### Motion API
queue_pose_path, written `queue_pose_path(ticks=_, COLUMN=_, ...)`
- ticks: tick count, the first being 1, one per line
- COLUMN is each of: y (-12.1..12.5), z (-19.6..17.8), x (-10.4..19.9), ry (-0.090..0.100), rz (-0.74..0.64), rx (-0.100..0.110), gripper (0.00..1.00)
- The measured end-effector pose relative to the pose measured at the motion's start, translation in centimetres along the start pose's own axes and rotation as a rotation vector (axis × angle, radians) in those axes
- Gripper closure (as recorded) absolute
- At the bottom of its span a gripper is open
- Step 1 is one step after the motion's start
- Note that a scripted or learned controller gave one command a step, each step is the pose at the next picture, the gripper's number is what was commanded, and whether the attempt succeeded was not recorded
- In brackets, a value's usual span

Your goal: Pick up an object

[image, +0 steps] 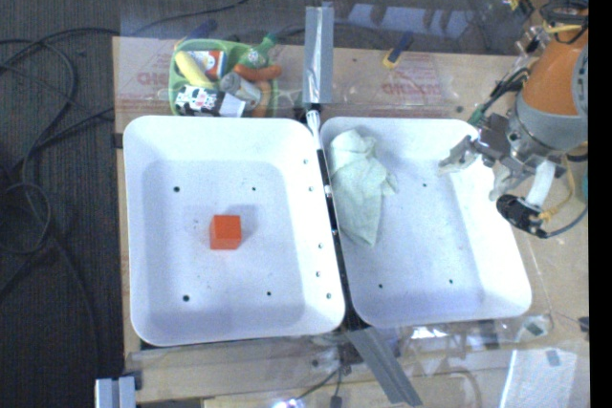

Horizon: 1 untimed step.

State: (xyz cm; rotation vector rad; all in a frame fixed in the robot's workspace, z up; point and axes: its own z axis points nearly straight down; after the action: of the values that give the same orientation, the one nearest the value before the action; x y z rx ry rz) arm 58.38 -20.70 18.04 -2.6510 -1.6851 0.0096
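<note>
Broadest of all, a bench (143, 72) of pale board; on it two shallow white bins, parted by a seam that runs toward the camera from a grey post (318, 53), taken here as the landmark for every place. Left of the grey post and nearer the camera, the left bin (153, 301); right of the grey post and nearer the camera, the right bin (497, 291). Far right of the grey post, the arm (559, 96), grey with its orange band, reaching in over the right bin's outer rim. Just right of the grey post and a little nearer the camera, a crumpled pale cloth (360, 186), lying on the right bin's floor close against the seam. Just left of the grey post, on the bench beyond the left bin, a green basket (180, 72) of small toys. Left of the grey post and well nearer the camera, an orange cube (226, 231), alone near the middle of the left bin's floor. Well right of the grey post, at the arm's end, the gripper (490, 165), apart from cloth and cube alike; open or closed, impossible to tell from this slant.

Likely handling, as a judgement: cube light, stiff, flat-sided, best pinched across two opposite faces; cloth soft and limp, best taken at a raised fold, prone to slip out.
</note>
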Motion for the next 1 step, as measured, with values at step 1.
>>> queue_pose_path(ticks=1, y=-3.08, z=-7.01, x=-2.28, ry=0.001, rz=0.128, rx=-0.001, gripper=0.00)
